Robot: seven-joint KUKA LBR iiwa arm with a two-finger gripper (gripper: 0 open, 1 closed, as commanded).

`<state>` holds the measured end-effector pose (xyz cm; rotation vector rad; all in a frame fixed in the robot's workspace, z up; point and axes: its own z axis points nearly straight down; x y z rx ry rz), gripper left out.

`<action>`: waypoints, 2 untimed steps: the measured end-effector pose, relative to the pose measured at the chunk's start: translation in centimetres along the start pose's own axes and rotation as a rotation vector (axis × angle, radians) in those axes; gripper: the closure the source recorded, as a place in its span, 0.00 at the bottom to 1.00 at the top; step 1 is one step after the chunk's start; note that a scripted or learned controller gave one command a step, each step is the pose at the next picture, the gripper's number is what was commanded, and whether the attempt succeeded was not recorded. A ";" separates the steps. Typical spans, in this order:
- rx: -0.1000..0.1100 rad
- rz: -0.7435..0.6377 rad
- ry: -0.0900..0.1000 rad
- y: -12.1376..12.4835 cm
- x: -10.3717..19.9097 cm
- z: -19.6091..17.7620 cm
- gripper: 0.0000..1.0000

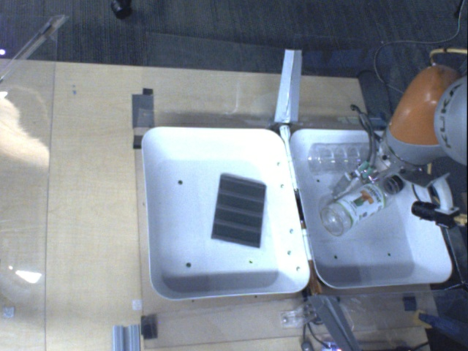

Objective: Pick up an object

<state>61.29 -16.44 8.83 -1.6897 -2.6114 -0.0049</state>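
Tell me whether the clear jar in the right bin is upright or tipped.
Tipped. The clear jar lies on its side in the right bin, its length slanting across the floor, labelled end toward the tool.

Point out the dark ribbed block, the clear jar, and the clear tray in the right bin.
Block (239,210): camera view, centre of its ribbed top.
Jar (354,207): camera view, its labelled side.
Tray (336,156): camera view, its middle cups.

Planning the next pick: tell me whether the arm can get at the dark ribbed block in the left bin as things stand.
Probably yes. The dark ribbed block lies flat and alone in the left bin, nothing over it. The gripper is over the right bin by a clear bottle.
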 end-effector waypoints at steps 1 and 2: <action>-0.011 -0.001 -0.022 0.1 -0.6 -1.3 1.00; 0.019 -0.226 -0.011 6.6 3.4 -10.8 1.00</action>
